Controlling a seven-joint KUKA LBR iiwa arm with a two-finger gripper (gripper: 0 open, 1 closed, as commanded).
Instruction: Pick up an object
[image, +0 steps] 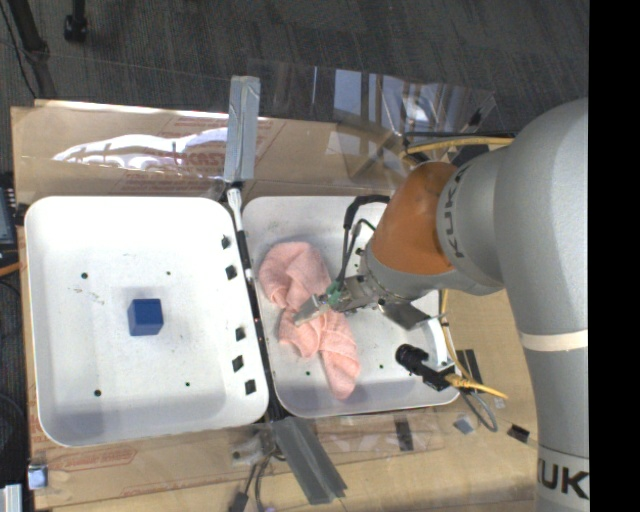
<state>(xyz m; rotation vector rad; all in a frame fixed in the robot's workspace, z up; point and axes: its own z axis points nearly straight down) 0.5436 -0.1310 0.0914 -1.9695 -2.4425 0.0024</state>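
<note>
My gripper (325, 300) rests on one crumpled pink cloth (308, 312) in the right bin (400, 395), its grip unclear. One blue cube (146, 316) sits at nine o'clock, in the left bin (60, 400).

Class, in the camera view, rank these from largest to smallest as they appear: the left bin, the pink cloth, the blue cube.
1. left bin
2. pink cloth
3. blue cube
The differences are plain, so nearness to the camera changes nothing.
</note>
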